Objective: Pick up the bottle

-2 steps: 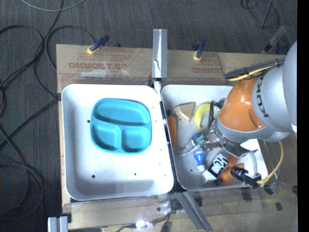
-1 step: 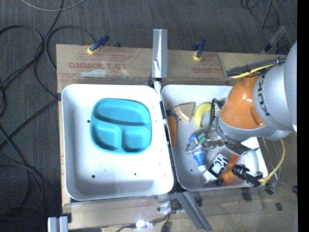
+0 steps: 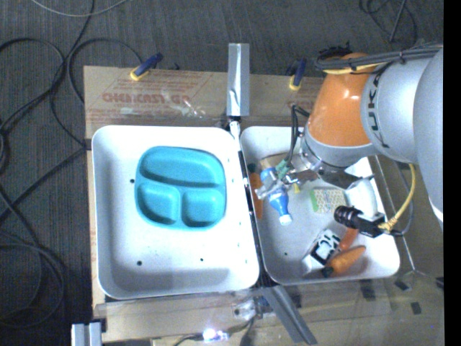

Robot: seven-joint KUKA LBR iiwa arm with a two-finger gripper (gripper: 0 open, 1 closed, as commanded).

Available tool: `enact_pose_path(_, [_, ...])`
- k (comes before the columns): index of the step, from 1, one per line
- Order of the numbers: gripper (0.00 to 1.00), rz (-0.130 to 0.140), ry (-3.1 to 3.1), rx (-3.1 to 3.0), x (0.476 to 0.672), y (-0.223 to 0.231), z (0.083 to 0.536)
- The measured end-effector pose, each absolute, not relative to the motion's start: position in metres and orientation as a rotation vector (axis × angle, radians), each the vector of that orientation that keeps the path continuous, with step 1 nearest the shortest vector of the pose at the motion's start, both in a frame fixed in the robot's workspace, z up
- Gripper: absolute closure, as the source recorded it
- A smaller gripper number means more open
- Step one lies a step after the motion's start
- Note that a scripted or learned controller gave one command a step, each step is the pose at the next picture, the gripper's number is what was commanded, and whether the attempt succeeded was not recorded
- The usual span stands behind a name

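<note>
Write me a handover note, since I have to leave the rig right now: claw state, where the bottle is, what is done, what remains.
Claw: low in the right bin, at the upper end of the bottle. Open or shut cannot be judged from this slant.
Bottle: blue with a white cap, lying tilted on the right bin's floor near its left wall, cap toward the camera.
Left bin: holds a blue divided tray.
Also in the right bin: an orange carrot-like item and a black-and-white object.
Done: arm brought to the bottle.
Left: confirm the grasp, lift the bottle.
</note>
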State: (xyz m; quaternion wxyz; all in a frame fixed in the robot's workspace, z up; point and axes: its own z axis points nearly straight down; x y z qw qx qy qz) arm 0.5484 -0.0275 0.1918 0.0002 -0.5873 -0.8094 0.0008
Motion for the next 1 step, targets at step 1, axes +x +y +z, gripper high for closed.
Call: enact_pose_path(1, [1.00, 0.004, -2.412, -2.013, 0.5401, 0.0162, 0.2367])
